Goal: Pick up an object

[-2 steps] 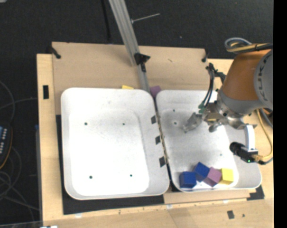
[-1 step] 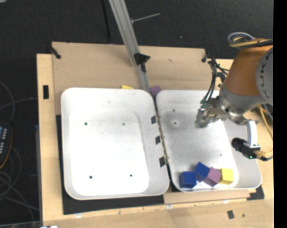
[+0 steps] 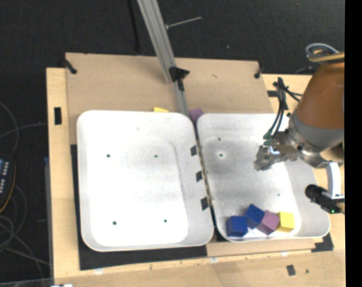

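Four blocks [image 3: 259,220] clustered, end effector [image 3: 265,159] blurred, arm cropped.

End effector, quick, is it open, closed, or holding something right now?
End effector: cannot be told; it hangs over the right bin, apart from the blocks at the near edge.

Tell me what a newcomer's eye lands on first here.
The big orange band of the arm at the right edge, with its gripper hanging over the right bin. Next, the bright cluster in that bin's near corner: two blue blocks, a purple block and a yellow block.
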### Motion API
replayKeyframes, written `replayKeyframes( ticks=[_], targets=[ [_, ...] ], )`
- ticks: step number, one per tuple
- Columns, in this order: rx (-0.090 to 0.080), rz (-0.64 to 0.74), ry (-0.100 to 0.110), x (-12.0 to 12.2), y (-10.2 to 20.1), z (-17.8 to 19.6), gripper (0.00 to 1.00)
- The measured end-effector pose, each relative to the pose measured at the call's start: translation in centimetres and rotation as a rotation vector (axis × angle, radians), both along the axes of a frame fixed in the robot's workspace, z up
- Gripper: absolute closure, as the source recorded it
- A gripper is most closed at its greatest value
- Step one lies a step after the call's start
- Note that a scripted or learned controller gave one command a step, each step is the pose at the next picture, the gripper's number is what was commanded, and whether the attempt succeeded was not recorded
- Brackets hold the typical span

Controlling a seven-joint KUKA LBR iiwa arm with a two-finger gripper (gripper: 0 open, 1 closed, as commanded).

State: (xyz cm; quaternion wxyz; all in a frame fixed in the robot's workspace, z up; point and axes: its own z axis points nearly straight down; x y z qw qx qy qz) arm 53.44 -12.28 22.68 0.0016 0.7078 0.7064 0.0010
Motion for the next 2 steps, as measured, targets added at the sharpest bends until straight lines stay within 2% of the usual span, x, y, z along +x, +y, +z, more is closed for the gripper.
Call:
replayKeyframes(
  ticks=[1, 2],
  targets=[
    [0.001, 0.005, 0.005, 1.1, 2.4, -2.8, 1.00],
    [-0.001, 0.000, -0.002, -3.0, 2.3, -13.1, 1.00]
  ],
)
